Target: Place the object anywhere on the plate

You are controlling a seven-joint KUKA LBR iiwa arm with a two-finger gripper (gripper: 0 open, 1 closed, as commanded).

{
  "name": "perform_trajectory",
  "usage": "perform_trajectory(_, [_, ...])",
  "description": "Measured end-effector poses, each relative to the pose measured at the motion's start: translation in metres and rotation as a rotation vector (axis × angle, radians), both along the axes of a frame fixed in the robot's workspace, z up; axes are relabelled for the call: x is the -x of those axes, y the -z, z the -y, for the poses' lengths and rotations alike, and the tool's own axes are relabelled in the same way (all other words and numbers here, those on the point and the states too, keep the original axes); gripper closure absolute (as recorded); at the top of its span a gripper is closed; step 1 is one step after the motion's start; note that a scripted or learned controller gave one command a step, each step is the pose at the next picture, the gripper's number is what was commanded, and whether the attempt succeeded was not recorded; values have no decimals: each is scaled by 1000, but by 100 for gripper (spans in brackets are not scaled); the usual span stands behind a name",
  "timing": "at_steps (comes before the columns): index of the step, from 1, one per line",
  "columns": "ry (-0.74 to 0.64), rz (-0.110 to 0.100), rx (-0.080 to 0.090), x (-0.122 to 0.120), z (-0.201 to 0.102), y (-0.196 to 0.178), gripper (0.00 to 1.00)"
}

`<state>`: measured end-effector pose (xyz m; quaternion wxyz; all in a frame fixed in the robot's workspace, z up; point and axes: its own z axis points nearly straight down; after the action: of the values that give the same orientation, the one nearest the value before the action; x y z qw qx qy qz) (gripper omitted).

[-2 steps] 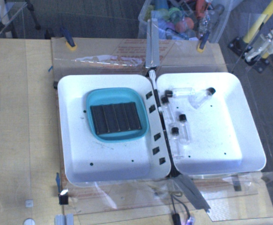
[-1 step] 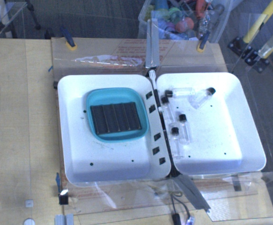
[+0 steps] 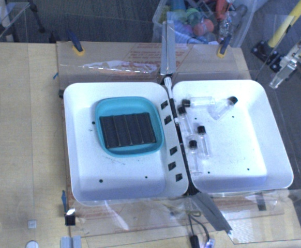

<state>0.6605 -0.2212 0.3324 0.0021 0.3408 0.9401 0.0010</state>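
Off the far right corner of the bench, my gripper (image 3: 281, 75) is hanging outside the right bin (image 3: 254, 138), carrying nothing that I can make out; whether it is standing wide or narrow I cannot tell from this angle. Across in the left bin (image 3: 83, 164), a black ribbed block (image 3: 127, 130) is lying flat on the teal plate (image 3: 127, 102), covering most of its floor, and I am reading that block as the object, already where the task wants it. Several small clear vials (image 3: 217, 108) with black caps are lying in the right bin, bunched near the divider (image 3: 170, 133). Trouble is waiting there if a vial is what I am meant to be moving: clear, round and crowding the wall, one could be slipping out of my grasp or jamming me against the divider, and with the block taking up the plate, it could be rolling off the rim.
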Motion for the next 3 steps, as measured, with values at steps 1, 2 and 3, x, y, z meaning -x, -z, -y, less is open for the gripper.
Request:
perform_trajectory(1, [-206, 5, 3, -1, 0, -28, 0])
perform_trajectory(2, [-479, 6, 5, 0, 0, -60, 0])
perform_trajectory(3, [-642, 6, 6, 0, -1, -105, 0])
